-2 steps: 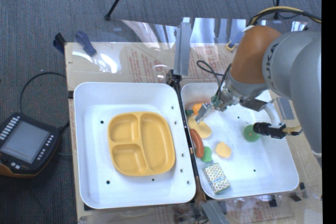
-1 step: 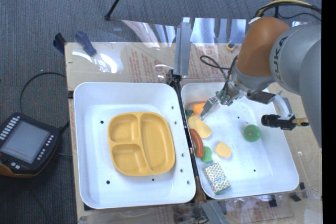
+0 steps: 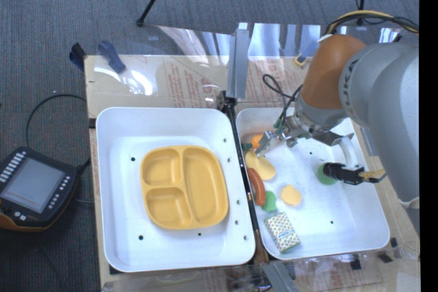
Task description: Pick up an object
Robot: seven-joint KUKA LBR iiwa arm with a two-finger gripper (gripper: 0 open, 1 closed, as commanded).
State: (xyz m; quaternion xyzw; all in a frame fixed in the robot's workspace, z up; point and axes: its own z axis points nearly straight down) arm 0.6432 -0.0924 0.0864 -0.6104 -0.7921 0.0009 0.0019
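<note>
Reaching in from the right, the grey arm (image 3: pixel 383 106) with its orange band (image 3: pixel 332 72) brings the pincer (image 3: pixel 268 141) down over the upper left corner of the right bin (image 3: pixel 369 229). Whether the pincer is spread or pressed together cannot be told from this angle, and nothing can be seen held in it. Its tip sits just beside a small orange piece (image 3: pixel 256 141) near the bin's left wall.

Just below the pincer lies a pale yellow piece (image 3: pixel 262 167), and below that a red sausage-shaped toy (image 3: pixel 256 187) runs along the left wall, touching a small green piece (image 3: pixel 270 200). Near these, toward the middle of the bin, rests a yellow-orange piece (image 3: pixel 291 195). A patterned green and white packet (image 3: pixel 282 231) lies near the bin's lower left corner. A round green object (image 3: pixel 326 174) sits on the right side of the bin, beside a black part of the arm's fittings.

The left bin (image 3: pixel 116 229) holds a yellow divided plate (image 3: pixel 185 187) with three compartments, lying flat near its middle. Both bins rest side by side on the desk (image 3: pixel 171 75). On the carpet to the left lies a handheld control pad (image 3: pixel 31 187) with a screen.
</note>
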